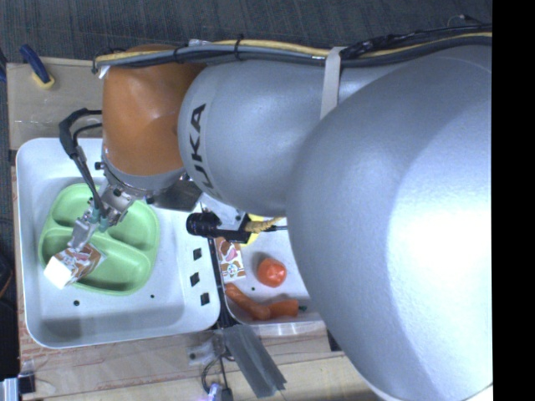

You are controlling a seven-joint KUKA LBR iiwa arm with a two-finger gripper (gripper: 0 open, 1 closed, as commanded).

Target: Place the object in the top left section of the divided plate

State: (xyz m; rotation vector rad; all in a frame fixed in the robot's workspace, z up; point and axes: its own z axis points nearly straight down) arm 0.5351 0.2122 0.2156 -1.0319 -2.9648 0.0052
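Here, one gripper (84, 234) over one green plate (134, 253) (three sections).

My grey arm (376, 182) fills the right and centre of the frame, its orange band (142, 124) at upper left, my wrist angling down-left, my gripper (82, 239) at the left of the frame, fingers too small to read

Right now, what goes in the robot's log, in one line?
gripper: over green divided plate | packet: at fingertips, lower-left section | bin: left
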